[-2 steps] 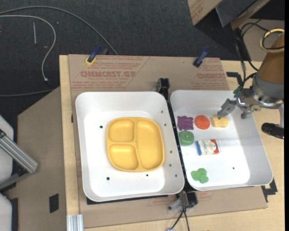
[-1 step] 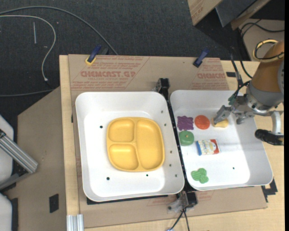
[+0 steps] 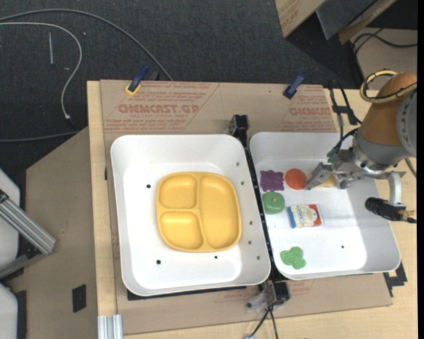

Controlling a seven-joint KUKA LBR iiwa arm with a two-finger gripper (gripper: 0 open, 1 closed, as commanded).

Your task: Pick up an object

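looks like a robotics lab or test bench, not anybody's home. the two white bins [image 3: 126,155] sit on a sheet of printed cardboard [image 3: 199,99] held down with blue clamps [image 3: 138,81], which is pretty makeshift research-rig stuff. there's dark carpet [image 3: 199,33] behind it with loose cables [image 3: 66,66] trailing across, a piece of aluminium framing [image 3: 23,225] poking in at the left, and cardboard boxes [image 3: 298,13] stacked at the back. the grey and orange robot arm [image 3: 387,126] reaching in over the right bin settles it.
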